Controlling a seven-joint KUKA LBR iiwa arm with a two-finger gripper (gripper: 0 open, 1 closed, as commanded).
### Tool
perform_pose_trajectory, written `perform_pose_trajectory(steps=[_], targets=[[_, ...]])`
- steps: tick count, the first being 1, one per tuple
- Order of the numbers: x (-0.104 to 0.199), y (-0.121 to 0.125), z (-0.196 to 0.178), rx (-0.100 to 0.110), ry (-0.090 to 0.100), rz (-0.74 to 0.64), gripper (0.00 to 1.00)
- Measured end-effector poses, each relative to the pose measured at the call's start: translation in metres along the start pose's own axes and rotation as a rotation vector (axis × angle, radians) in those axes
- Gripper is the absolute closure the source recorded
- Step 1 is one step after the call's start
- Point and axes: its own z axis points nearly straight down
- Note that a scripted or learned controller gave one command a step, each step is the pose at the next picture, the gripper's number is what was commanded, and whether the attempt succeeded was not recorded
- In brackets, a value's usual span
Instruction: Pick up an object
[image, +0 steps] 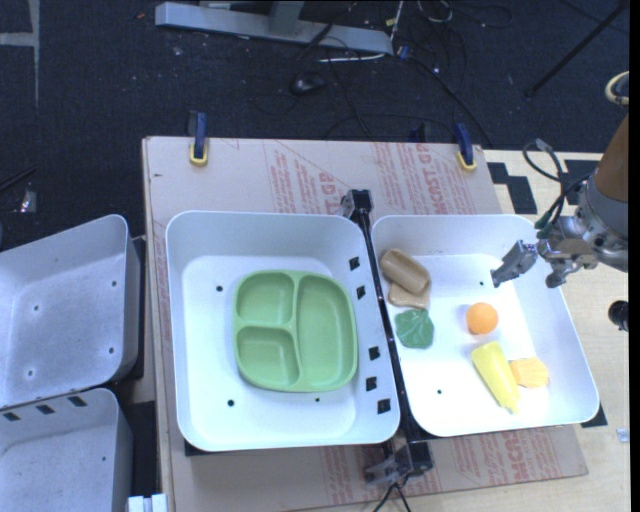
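Metal claw (533, 263), prongs spread wide, hovers above round orange ball (482, 318) in glossy white bin (575, 330).

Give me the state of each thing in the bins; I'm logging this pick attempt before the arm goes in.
gripper: above right bin's upper right, holding nothing
green divided tray: flat in left bin
bread pieces: stacked by right bin's left wall
green leafy item: lying flat
orange ball: resting free
yellow piece: lying, touching orange-yellow block

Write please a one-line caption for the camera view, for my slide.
KUKA arm's gripper hovers over the right bin above an orange ball; green divided tray in the left bin.
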Motion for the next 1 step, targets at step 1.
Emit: perform_pose_trajectory(steps=[1], targets=[[0.0009, 0.0023, -0.0079, -0.013, -0.003, -0.004, 0.0]])
